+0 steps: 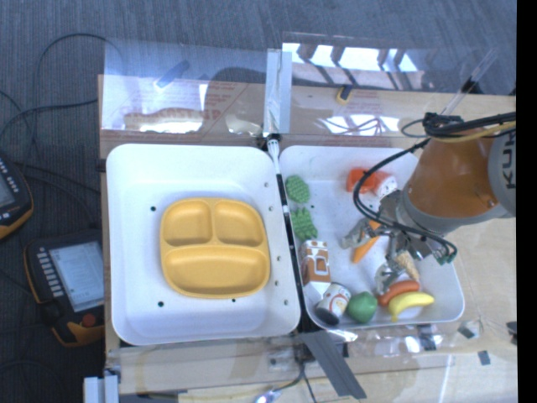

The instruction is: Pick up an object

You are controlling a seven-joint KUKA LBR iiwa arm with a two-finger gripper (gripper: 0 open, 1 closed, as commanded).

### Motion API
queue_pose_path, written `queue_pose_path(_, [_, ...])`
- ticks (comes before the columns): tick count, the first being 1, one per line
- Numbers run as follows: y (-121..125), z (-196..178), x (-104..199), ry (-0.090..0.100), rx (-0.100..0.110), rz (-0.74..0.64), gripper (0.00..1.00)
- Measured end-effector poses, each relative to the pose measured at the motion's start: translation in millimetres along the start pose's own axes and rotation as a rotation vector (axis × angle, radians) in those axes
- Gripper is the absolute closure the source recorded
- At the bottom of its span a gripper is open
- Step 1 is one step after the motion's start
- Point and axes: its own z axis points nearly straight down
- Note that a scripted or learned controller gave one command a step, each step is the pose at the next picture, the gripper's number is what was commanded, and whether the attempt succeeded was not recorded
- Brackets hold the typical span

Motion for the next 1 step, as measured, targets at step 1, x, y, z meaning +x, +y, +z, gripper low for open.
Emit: queue_pose_path(1, [33.8, -0.9, 6.7, -0.003, 0.006, 0.081, 0.0])
